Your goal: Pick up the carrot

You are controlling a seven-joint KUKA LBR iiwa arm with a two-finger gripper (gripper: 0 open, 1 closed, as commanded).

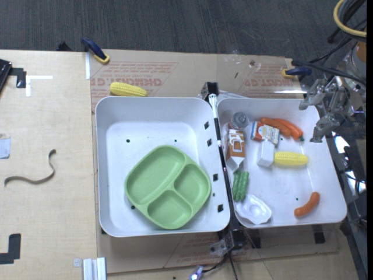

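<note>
white bins sit side by side: the left bin holds a green plate with three compartments, the right bin holds the small items. the gripper hangs at the right bin's far right corner; i cannot tell its state. the carrot lies along the far wall, touching a small carton. nearer lie corn, a sausage and a green pod. another corn rests on cardboard behind the left bin.

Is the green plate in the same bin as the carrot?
No, the green plate lies in the left bin, while the carrot lies in the right bin.
</note>
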